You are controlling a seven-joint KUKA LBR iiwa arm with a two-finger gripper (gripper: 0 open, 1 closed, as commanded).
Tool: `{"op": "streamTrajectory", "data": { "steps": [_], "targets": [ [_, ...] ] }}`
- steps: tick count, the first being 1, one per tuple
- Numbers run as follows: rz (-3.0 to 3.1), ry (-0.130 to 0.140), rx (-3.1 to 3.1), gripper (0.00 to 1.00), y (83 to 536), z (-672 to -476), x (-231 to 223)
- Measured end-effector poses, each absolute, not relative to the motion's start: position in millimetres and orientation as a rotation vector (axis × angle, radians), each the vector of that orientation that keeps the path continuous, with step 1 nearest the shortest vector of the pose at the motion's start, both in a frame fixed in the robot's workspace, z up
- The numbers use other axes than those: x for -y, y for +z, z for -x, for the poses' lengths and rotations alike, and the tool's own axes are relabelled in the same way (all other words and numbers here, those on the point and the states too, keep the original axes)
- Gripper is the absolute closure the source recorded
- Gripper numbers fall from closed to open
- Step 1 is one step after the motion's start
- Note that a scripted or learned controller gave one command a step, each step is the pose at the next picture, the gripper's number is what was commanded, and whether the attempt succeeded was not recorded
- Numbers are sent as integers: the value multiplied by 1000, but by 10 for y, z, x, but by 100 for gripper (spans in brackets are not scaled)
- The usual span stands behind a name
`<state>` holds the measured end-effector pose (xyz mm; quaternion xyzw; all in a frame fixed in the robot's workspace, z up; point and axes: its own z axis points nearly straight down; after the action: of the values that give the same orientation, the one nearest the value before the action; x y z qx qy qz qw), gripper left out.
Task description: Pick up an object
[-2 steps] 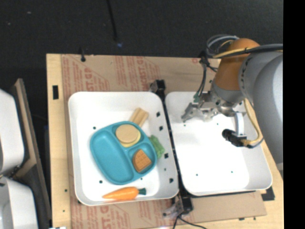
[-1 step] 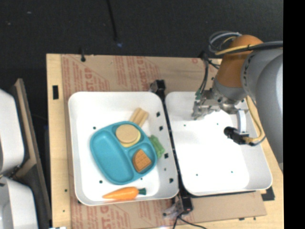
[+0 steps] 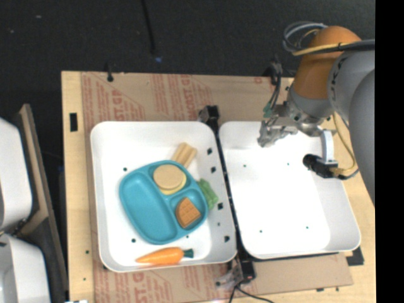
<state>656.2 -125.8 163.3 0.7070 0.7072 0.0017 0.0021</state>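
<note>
1. Claw [image 3: 273,136] hangs over the right bin [image 3: 297,232] at its 11 o'clock corner; can't tell its state.
2. Left bin [image 3: 104,169] holds a blue tray [image 3: 148,210], with a carrot [image 3: 164,255] at the tray's 6 o'clock.

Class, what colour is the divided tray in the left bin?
Light blue tray, seen in the camera view.

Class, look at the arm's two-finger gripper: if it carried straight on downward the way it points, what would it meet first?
Most likely the bare floor of the right shallow white bin, near its top-left corner, below the gripper; depth is hard to judge.
</note>
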Motion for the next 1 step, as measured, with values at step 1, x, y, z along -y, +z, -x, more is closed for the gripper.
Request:
{"op": "streamTrajectory", "data": {
  "steps": [1],
  "targets": [
    [-2219,4,-2219,100,2074,-6524,1251]
  ]
}}
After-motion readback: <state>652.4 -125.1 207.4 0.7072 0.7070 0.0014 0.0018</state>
